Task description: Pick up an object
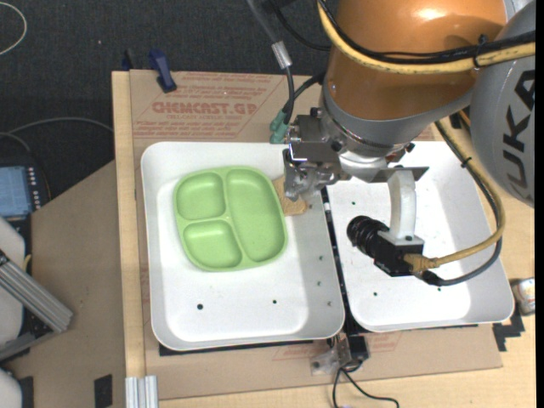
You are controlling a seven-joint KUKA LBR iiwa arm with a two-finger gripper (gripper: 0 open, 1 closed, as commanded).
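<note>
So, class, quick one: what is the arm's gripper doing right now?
Two-finger gripper: cannot be told; it sits over the right rim of the light green, three-compartment plastic plate.

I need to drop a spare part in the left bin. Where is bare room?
Bare floor in the left bin runs along its near edge, below the green divided plate. It is crowded at the plate's right rim, where the gripper hangs.

Landmark: left white bin (170, 313). Right white bin (459, 304) touches its right edge. Both sit on a brown board (212, 104) with red lettering, visible behind the left bin. Blue clip (161, 70) at the board's far-left edge. Dark carpet (76, 24) beyond.
</note>
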